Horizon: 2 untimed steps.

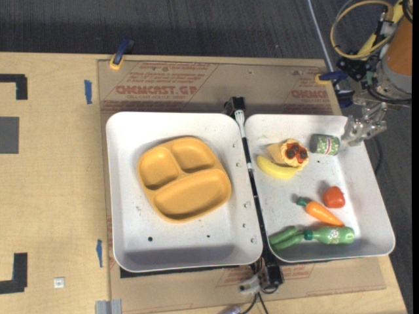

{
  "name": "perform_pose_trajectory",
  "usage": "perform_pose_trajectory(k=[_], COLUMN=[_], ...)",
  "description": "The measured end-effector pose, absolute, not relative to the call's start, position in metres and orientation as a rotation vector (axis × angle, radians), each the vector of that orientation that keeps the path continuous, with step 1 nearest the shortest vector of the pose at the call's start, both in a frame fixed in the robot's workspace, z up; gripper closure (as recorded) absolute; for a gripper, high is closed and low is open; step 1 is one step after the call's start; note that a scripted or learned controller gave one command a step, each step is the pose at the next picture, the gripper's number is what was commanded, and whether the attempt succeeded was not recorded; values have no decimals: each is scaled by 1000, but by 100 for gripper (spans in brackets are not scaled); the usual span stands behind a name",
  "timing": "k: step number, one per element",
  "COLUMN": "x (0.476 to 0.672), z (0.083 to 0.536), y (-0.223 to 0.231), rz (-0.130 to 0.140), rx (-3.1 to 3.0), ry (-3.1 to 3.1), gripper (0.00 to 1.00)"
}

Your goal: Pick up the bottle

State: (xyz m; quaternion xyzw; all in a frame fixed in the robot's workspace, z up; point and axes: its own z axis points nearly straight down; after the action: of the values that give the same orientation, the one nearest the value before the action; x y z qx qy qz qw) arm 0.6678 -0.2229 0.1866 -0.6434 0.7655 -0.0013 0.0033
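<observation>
The bottle [332,235] is green with a pale label and lies on its side along the front wall of the right bin [373,195]. My gripper [364,127] hangs over the far right corner of that bin, just right of a small grey-and-green can [325,144]. It is far from the bottle, which lies toward the near edge. The gripper looks open, with nothing between its fingers.
The right bin also holds a banana [275,168], a pizza-like toy [292,153], a red tomato [334,197], a carrot [321,212] and a dark green vegetable [287,237] touching the bottle's left end. The left bin [124,195] holds a yellow divided plate [184,176]. Cables [357,28] loop behind the arm.
</observation>
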Motion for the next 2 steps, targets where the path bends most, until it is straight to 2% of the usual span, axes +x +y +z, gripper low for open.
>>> perform_pose_trajectory(k=[1, 2], x=[668, 669], z=[86, 97], y=[-223, -222], rz=[-1, -2], rx=[-2426, -2417], ry=[1989, 1992], gripper=[100, 100])
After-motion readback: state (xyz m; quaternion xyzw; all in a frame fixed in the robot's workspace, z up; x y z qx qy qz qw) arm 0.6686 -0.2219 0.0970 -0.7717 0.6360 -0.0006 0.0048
